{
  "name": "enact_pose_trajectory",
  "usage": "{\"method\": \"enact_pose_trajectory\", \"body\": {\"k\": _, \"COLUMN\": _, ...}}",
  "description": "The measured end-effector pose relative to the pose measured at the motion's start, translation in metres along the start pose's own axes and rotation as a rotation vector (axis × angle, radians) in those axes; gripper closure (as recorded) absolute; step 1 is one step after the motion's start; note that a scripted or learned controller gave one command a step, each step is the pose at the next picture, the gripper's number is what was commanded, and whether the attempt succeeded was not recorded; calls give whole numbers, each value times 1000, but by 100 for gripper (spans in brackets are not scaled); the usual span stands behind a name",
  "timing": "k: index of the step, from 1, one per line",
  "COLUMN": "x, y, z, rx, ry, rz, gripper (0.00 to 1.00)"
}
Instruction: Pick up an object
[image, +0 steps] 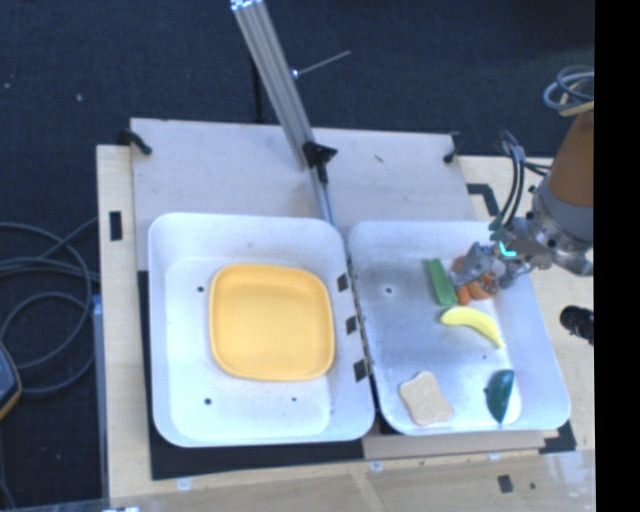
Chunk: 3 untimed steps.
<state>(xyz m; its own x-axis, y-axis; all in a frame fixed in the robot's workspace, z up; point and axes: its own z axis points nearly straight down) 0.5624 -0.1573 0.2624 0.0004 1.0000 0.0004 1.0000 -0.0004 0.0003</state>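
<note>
You see a slanted metal rail (282, 85) crossing the bench (230, 160) behind the two white bins. Black cables (45, 290) curl over the dark floor (90, 60) at left.

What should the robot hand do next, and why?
Probably dip a little lower onto the orange item before lifting. The gripper sits right over it in the right bin, beside the green piece, and I see nothing clearly between its fingers. The banana lies just below.
</note>
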Motion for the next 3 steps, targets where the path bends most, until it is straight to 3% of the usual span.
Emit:
{"method": "enact_pose_trajectory", "body": {"k": 1, "x": 0, "y": 0, "z": 0, "rx": 0, "ry": 0, "rz": 0, "gripper": 0}}
{"method": "enact_pose_trajectory", "body": {"k": 3, "x": -8, "y": 5, "z": 101, "rx": 3, "ry": 0, "rz": 0, "gripper": 0}}
